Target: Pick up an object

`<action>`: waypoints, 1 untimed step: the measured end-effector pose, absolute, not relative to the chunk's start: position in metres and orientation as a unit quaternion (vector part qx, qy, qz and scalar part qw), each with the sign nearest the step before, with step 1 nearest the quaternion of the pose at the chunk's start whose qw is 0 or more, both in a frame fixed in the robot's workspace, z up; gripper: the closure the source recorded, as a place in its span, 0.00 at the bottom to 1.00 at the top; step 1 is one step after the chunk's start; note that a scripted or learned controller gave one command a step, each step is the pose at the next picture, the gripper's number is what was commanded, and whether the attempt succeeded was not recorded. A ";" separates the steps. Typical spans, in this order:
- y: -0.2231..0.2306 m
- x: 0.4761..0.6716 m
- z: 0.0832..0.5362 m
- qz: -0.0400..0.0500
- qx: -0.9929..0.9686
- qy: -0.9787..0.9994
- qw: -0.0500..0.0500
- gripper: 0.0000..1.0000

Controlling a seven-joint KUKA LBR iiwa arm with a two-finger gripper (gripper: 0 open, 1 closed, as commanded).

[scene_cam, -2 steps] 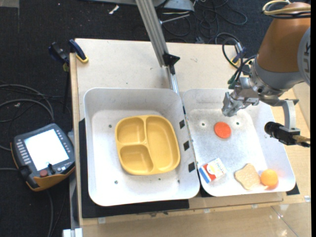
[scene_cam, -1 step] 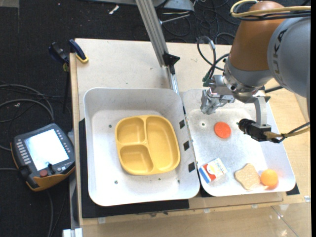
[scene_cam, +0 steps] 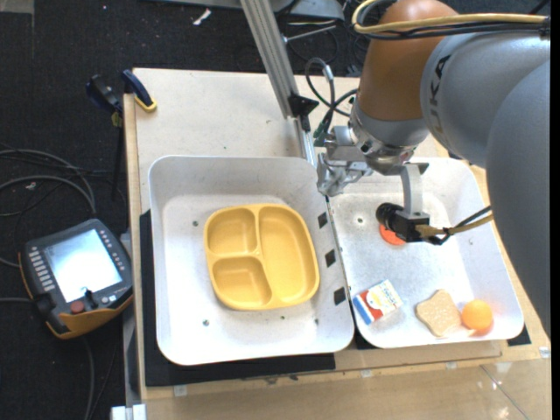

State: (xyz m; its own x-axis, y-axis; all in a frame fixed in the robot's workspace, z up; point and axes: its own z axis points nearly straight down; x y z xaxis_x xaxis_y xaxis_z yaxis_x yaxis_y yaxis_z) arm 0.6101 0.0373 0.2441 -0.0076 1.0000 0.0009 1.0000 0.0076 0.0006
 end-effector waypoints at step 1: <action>0.087 0.633 0.250 -0.002 -0.704 -0.710 0.000 1.00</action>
